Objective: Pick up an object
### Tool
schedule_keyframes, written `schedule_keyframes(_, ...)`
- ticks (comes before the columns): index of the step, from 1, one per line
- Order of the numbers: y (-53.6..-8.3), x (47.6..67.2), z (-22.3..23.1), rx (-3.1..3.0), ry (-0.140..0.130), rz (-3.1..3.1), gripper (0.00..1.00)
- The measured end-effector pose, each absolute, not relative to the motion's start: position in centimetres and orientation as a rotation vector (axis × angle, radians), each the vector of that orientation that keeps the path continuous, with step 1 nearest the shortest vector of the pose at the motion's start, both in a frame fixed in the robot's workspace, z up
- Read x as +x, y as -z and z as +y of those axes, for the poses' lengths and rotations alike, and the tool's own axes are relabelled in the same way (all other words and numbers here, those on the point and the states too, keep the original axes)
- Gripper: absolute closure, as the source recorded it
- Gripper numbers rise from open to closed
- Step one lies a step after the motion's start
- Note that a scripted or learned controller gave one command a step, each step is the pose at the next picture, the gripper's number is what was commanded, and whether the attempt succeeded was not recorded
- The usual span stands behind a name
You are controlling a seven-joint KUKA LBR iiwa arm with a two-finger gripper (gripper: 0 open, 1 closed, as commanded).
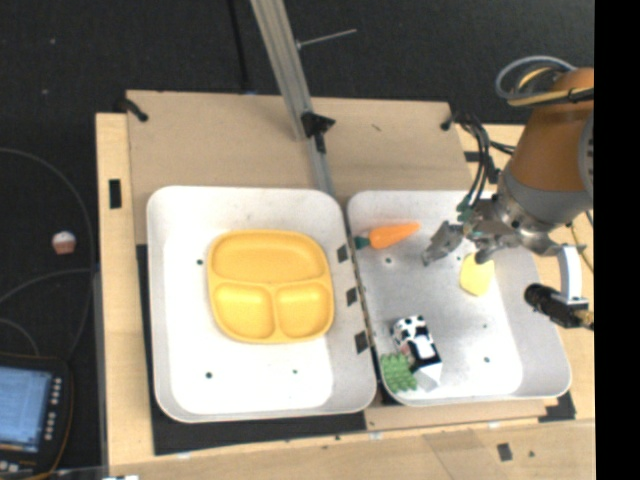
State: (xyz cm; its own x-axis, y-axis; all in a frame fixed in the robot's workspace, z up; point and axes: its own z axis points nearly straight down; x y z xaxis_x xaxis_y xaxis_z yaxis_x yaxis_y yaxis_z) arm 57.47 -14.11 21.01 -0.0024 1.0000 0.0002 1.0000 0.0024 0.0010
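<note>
In the right bin lie an orange carrot near the back left, a pale yellow piece toward the right, and a black-and-white cow toy beside a green leafy piece at the front left. My gripper hangs over the back of this bin, between the carrot and the yellow piece, just above and left of the latter. Its fingers are spread open with nothing between them.
The left bin holds a yellow divided plate. A slanted metal pole rises behind the bins. The arm's grey body and orange band fill the right side above the bin.
</note>
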Motion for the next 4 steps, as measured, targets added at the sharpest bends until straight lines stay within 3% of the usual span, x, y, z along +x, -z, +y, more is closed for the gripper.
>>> schedule_keyframes(1,-21.0,57.5,-14.1,2.219,-0.002,2.223,0.0)
schedule_keyframes(3,-9.8,57.2,-14.4,2.223,0.004,2.221,0.0)
schedule_keyframes(4,-11.2,57.4,-14.5,2.226,-0.003,2.213,1.0)
